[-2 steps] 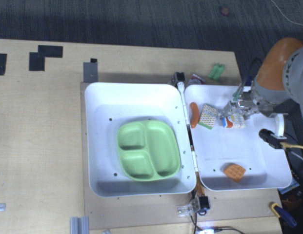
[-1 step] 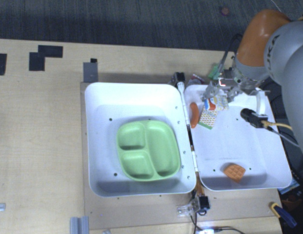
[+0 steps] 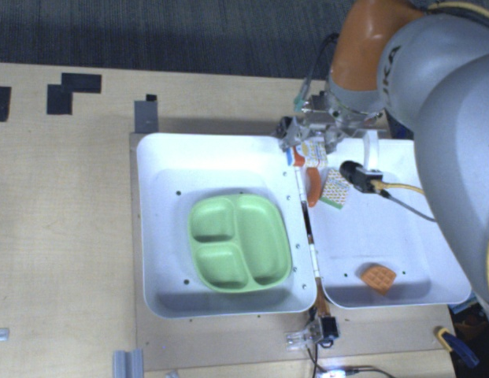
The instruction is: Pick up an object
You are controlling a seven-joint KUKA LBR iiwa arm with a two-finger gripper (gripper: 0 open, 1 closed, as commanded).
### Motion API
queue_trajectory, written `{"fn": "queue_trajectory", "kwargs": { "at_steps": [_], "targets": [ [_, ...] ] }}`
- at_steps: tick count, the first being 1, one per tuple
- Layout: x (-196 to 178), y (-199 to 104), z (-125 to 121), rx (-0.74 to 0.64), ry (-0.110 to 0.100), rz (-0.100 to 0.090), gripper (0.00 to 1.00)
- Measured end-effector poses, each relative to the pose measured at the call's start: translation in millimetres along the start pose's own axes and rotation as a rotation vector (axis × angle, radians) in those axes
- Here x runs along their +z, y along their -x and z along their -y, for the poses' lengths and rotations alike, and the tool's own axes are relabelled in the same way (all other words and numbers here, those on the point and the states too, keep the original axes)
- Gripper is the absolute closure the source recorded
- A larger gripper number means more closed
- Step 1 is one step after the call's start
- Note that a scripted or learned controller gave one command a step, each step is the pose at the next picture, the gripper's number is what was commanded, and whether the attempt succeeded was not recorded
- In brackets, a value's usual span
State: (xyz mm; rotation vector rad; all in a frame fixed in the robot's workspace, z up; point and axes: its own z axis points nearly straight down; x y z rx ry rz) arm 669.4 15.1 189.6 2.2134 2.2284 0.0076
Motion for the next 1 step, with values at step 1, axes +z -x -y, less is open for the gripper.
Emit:
{"fn": "queue_trajectory", "kwargs": {
  "at_steps": [1],
  "targets": [
    [-80.1, -49.1, -0.8, 0.0, 0.003, 0.001, 1.0]
  ]
}}
